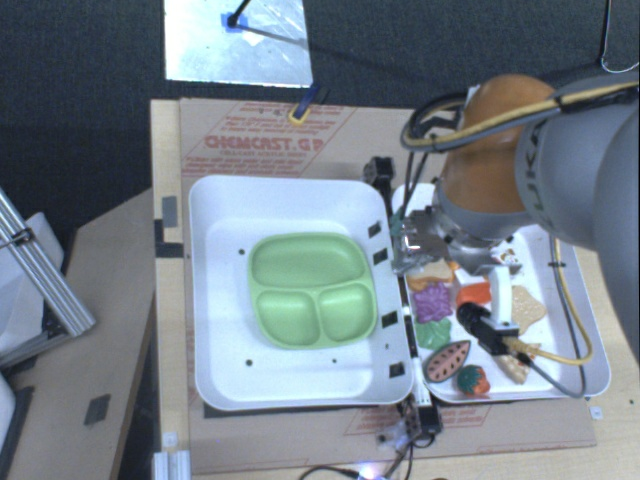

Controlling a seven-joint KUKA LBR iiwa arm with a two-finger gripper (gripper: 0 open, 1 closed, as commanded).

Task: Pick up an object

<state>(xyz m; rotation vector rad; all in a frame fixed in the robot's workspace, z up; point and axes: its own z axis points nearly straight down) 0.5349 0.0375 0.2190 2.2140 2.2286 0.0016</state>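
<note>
My gripper hangs low over the left part of the right bin, close to the wall between the two bins; the grey wrist and orange band hide its tips. Just below it lie a tan piece, a purple toy and an orange piece. Nearer the front are a green piece, a brown oval with red spots and a red and green strawberry-like toy. A tan cracker shape lies to the right. I see nothing held.
The left bin holds a green divided plate. Black clips sit along the wall between the bins. The arm covers the back half of the right bin. A shiny sheet lies beyond the bench.
</note>
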